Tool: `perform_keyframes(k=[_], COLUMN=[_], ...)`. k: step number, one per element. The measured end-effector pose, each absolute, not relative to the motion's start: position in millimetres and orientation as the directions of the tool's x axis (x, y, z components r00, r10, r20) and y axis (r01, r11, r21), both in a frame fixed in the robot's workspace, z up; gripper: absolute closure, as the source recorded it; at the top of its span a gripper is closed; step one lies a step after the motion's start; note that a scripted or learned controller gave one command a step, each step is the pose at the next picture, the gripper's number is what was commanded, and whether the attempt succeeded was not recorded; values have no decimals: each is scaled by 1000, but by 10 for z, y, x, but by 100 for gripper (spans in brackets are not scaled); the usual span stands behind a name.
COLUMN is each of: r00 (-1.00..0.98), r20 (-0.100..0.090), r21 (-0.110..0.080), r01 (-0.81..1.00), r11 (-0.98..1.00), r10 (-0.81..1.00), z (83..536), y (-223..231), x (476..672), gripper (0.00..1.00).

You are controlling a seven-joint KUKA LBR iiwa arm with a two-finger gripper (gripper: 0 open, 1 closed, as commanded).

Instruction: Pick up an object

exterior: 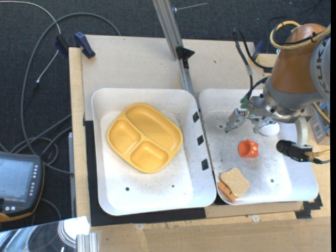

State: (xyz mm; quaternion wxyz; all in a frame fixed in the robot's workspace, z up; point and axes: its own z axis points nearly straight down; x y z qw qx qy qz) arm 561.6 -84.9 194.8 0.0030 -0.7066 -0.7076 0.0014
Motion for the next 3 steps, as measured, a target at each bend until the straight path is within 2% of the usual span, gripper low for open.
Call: perform_keyframes(k=[1, 2, 3], r00=[-3, -1, 4], r20=[3, 0, -3], r21=[-7, 0, -2], r01=[1000, 1000, 1000], r11=[3, 1, -4], r10=[1000, 1000, 1000], z=[2026, 2089, 1953], y=[-841, -970, -1559], x=[5636, 5847, 5872], gripper=[100, 100, 100])
